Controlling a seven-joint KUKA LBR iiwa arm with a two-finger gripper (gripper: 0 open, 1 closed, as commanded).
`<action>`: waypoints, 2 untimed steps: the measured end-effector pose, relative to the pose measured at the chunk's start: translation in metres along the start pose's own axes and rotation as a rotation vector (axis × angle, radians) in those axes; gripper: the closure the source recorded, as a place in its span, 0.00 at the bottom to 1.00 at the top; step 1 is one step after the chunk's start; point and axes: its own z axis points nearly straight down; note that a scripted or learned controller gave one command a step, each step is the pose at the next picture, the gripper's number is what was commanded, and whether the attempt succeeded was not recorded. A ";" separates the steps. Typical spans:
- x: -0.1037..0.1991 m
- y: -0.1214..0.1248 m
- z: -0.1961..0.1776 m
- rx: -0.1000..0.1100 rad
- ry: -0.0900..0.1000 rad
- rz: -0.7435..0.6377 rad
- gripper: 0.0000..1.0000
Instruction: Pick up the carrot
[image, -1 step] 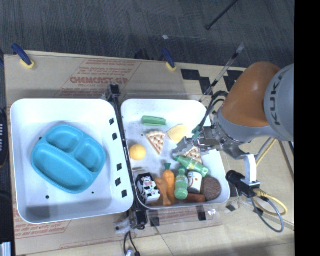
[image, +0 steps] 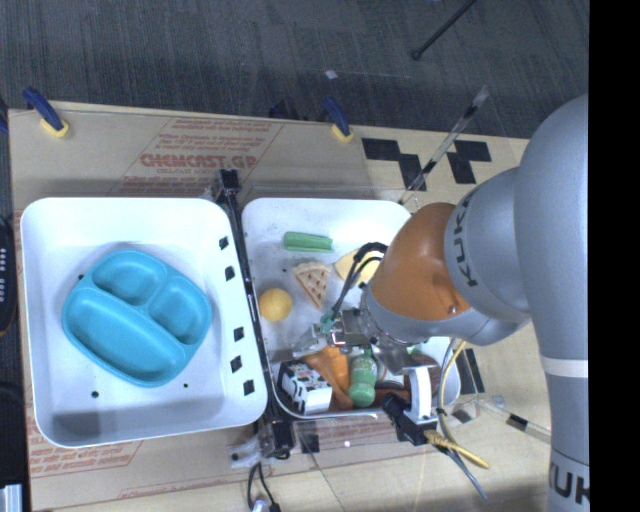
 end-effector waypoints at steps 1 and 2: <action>0.000 0.001 -0.009 0.004 -0.003 -0.017 1.00; 0.054 0.028 -0.089 0.001 -0.002 0.234 1.00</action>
